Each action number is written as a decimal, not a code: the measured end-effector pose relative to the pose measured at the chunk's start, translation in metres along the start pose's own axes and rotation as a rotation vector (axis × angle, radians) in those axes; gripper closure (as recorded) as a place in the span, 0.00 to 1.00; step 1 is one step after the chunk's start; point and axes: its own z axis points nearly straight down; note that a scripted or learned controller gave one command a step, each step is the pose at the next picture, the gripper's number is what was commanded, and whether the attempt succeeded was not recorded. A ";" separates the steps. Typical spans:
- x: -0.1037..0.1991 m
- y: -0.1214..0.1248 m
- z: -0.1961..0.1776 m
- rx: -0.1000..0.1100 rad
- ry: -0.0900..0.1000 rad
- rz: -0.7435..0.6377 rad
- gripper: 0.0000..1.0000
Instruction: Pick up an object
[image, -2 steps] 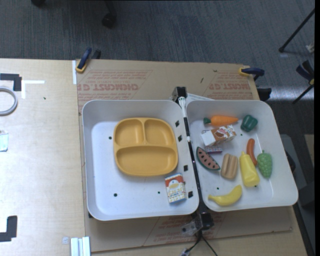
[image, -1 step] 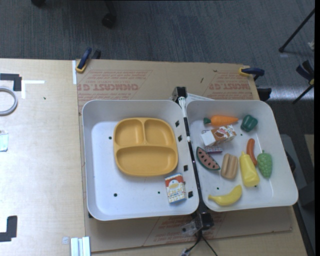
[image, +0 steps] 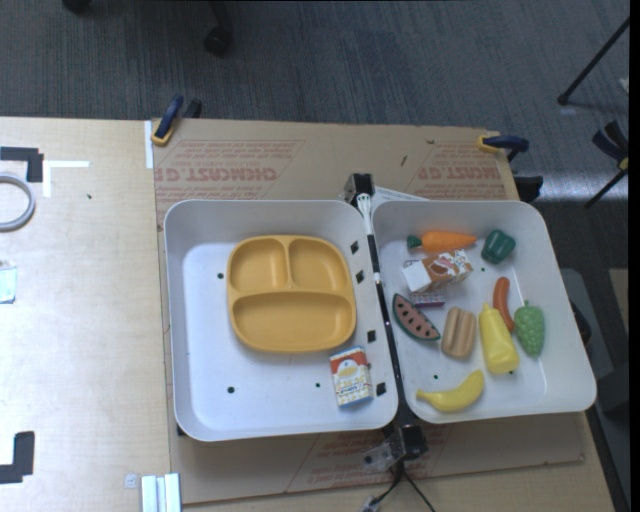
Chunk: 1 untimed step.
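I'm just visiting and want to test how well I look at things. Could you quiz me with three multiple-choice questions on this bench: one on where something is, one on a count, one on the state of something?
1. Where does the small carton lie?
A. On the yellow plate
B. In the left bin, near its front right corner
C. In the right bin

2. How many compartments does the yellow plate have?
A. Two
B. Three
C. Five

3. How does the banana lie in the right bin?
A. Flat on the bin floor near the front wall
B. Standing upright on its end
C. Hanging over the bin's rim

Answers: 1 B, the carton sits on the left bin floor just in front of the plate. 2 B, two small sections sit behind one long section. 3 A, it lies on its side by the front wall.
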 end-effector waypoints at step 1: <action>0.000 0.001 -0.009 -0.002 -0.003 -0.003 1.00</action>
